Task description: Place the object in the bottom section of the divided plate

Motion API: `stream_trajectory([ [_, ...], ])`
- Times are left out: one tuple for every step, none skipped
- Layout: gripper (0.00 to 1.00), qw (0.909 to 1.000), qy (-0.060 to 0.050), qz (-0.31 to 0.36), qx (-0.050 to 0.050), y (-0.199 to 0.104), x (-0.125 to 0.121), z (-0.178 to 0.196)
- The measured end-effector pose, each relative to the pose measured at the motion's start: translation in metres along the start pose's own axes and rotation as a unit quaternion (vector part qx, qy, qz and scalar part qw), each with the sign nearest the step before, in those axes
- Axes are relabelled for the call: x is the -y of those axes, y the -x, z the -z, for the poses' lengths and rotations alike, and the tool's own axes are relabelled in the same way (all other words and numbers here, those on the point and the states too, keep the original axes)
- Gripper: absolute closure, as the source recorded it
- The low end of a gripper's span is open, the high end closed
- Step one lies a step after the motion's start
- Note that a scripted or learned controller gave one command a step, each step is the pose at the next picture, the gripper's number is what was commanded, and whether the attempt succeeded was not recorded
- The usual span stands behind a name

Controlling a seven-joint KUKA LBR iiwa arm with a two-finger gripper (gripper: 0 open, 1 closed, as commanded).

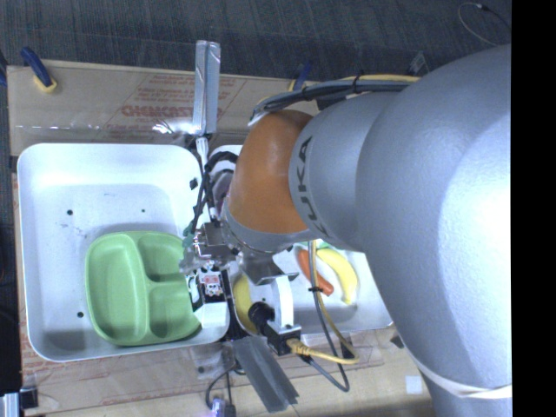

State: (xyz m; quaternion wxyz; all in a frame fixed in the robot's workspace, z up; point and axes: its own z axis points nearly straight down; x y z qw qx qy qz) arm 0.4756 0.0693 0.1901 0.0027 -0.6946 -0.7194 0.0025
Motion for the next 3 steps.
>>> stream_trajectory([
  [1.00, 0.9907, 0.003, 0.136, 0.001, -0.081, -0.031, 0.012],
  [1.00, 0.9959, 0.000, 0.091, 0.001, -0.109, -0.003, 0.011],
  [0.00, 0.9959, 0.000, 0.091, 0.001, -0.109, -0.003, 0.011],
])
